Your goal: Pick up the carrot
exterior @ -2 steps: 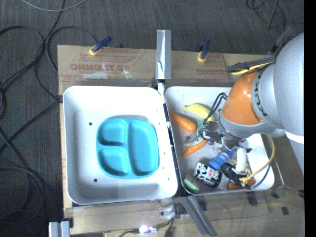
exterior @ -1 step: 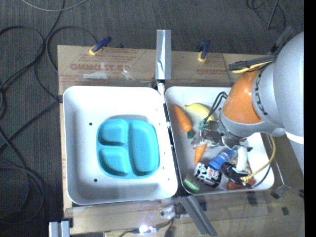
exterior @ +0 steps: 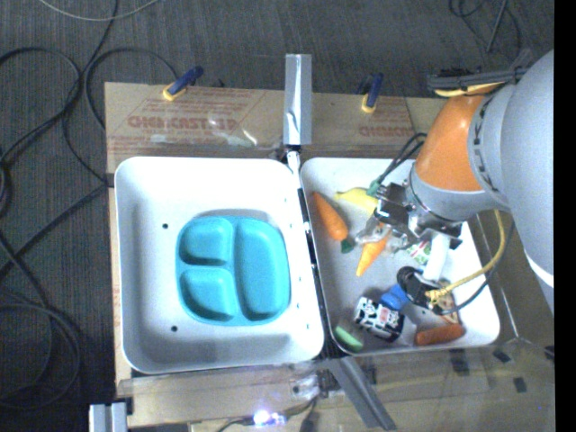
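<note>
Arm is reaching in over the right bin (exterior: 486,318), gripper (exterior: 389,234) sitting low in the bin's upper middle. Fingers (exterior: 382,214) look metallic and thin; a small tapered orange piece (exterior: 368,256) is hanging right at the fingertips, pointing down-left. It looks pinched between them, but the view is cluttered there, so I cannot tell for sure how far open they are or whether they are actually gripping it.

The carrot (exterior: 330,216), smooth, glossy, cone-shaped with a green stub at its lower end, is lying just left of the fingers, tilted, close to the bin's left wall. Apart from the fingers, not touching.

Just above the fingers: a yellow curved plastic item (exterior: 356,197), banana-like. Below the fingers: a black-and-white boxy object (exterior: 377,318) with a blue block (exterior: 394,297) beside it. Further below-right: a reddish-orange sausage shape (exterior: 440,334). Below-left: a small green oval piece (exterior: 348,337).

Well left of the fingers: the left bin (exterior: 144,196), matte white, holding a turquoise divided tray (exterior: 234,268) with rounded compartments.
</note>
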